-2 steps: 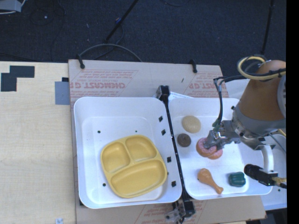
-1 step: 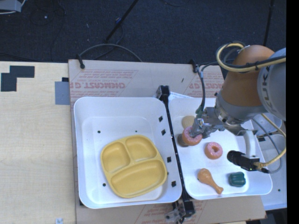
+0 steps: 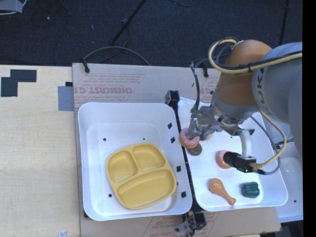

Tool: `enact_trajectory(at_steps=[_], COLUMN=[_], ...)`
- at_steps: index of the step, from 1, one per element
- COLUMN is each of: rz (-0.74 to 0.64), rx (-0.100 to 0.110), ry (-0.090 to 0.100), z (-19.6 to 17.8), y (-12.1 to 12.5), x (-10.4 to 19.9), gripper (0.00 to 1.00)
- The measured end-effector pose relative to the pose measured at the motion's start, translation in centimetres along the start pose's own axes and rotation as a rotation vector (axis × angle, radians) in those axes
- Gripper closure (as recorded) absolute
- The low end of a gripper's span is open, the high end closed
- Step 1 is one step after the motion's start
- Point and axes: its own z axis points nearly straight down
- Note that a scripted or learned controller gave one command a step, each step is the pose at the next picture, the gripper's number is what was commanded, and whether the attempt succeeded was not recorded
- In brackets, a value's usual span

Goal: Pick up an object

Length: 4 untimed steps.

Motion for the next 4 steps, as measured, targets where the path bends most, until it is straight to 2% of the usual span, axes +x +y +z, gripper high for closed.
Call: enact_trajectory(at_steps=[1,2,3,4], rz=[0.0,-0.001,0.002,0.001], rx=[-0.001,0.0,-0.001,0.0], ry=[0.0,0.0,-0.001,-0.003], z=[-1.3,-0.3,-2.1,-1.2], y=[2.0,4.8,6.3,7.0], x=[5.1,10.2,12.0,11.8], gripper=[1.0,1.0,1.0,1.0])
